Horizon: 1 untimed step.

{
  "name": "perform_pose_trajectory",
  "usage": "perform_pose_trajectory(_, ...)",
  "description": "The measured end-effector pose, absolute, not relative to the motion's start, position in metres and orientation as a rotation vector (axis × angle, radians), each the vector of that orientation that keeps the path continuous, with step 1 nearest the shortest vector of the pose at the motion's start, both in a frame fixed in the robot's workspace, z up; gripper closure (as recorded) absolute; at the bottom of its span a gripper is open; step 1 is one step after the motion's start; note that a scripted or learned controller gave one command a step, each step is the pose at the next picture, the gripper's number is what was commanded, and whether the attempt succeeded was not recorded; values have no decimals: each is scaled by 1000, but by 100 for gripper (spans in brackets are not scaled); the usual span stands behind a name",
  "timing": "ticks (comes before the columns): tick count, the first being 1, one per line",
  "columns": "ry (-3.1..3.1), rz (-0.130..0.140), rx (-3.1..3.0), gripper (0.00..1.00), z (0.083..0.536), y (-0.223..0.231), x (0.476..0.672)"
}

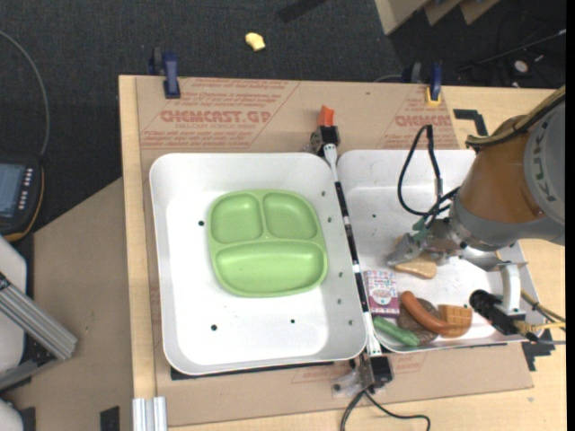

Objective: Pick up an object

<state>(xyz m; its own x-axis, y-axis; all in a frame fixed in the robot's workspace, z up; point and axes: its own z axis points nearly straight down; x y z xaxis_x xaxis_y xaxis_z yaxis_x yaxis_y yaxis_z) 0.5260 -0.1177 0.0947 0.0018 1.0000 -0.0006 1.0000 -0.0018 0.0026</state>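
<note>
— Two fingers of the gripper (429, 243) point down into the right shallow white bin (377, 182), but how wide they stand, I cannot tell; they are dark and small, and the wrist covers them partly. I see nothing clearly between them.

— What is closest to them?

— A flat tan wedge-shaped piece, like toast (413, 268), lies just under and beside the tips. I judge this is the object the arm goes for, because the gripper is lowered directly at its edge.

— And further out?

— Near the front wall of the same bin lie a brown sausage-shaped toy (419, 311), an orange waffle-like piece (455, 318), a green pod-shaped toy (393, 331) and a small pink printed box (383, 293). They are crowded in the corner, so the tan piece, lying a little apart, is probably easier to grasp.

— The other bin?

— The left white bin (180, 268) holds a light green plastic plate with three compartments (267, 242), well apart from the gripper. The grey arm with the orange band (499, 187) reaches in from the right.
</note>
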Motion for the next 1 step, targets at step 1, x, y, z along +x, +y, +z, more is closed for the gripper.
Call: perform_pose_trajectory(1, 2225, 17, 2204, 100, 191, -51, 578)
